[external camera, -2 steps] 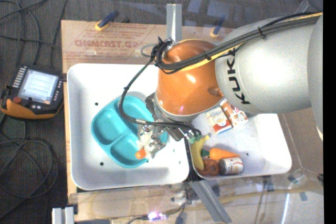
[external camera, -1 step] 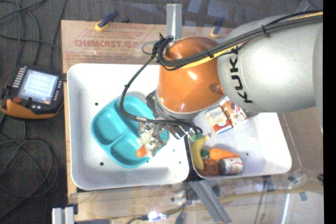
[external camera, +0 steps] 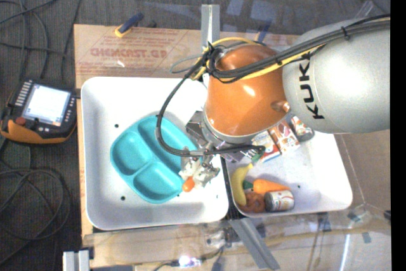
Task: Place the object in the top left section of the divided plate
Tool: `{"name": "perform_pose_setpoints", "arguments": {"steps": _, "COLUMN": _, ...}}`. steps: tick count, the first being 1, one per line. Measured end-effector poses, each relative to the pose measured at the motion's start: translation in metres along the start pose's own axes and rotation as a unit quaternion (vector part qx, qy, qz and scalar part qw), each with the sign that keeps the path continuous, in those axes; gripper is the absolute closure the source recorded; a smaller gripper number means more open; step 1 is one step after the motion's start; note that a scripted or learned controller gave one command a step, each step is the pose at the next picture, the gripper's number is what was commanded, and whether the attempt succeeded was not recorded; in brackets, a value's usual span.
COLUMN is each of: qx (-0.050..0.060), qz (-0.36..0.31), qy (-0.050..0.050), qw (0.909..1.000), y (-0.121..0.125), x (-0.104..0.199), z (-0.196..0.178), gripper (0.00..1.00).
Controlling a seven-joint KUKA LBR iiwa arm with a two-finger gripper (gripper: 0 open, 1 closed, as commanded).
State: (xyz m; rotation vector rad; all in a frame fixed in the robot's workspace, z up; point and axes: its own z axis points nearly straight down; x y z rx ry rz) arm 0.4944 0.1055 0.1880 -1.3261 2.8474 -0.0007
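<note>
My arm comes in from the right of the frame, the grey link filling the upper right and the orange band bulging over the middle, just above the seam between the two bins. From under that band my wrist points down and a little left, so my gripper [external camera: 198, 172] hangs over the right edge of the left bin [external camera: 95, 136], beside the lower right rim of the teal divided plate [external camera: 147, 158]. A small orange object [external camera: 188, 185] sits right at my fingertips, at the plate's lower right edge; it seems to be pinched between them, though the view is too cluttered there for me to be sure. The plate lies slantwise in the left bin, its sections bare. Black cable loops from my wrist across the plate's upper part. In the right bin [external camera: 330, 193], low in the frame, lie a banana [external camera: 238, 186], a carrot [external camera: 269, 185], a small can [external camera: 279, 200] and a printed packet [external camera: 282, 136].
</note>
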Motion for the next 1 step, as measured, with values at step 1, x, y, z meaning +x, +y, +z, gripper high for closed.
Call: {"name": "perform_pose_setpoints", "arguments": {"steps": 1, "qx": -0.002, "qz": -0.075, "qy": 0.000, "qw": 0.9972, "y": 0.0555, "x": -0.0520, "z": 0.0052, "gripper": 1.00}}
